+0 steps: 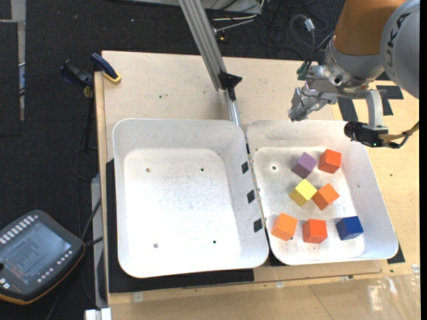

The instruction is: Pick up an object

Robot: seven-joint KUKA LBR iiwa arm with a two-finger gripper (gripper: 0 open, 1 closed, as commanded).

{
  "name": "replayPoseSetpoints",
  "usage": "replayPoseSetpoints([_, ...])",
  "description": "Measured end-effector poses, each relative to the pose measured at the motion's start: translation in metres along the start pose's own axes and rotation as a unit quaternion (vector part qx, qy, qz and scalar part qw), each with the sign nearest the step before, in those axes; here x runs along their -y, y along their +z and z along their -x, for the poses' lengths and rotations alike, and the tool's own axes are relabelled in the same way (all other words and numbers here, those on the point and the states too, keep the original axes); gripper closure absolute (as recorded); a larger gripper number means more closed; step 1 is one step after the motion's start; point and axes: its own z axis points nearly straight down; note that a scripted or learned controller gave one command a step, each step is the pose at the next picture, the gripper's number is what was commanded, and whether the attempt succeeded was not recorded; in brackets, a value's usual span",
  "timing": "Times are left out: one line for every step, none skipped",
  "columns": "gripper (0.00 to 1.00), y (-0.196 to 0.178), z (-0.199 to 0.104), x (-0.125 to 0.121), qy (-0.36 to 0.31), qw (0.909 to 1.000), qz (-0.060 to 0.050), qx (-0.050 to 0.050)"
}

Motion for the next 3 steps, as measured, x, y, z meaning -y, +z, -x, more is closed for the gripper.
replayPoseSetpoints([1.00, 0.014, -0.060, -0.003, -0.001, 1.0000, 0.000, 0.000])
replayPoseSetpoints([1.00, 0.032, -0.105, 0.002, 0.000, 1.0000, -0.001, 0.000])
replayPoseSetpoints([1.00, 0.040, -0.150, 0.018, 0.000, 1.0000, -0.001, 0.000])
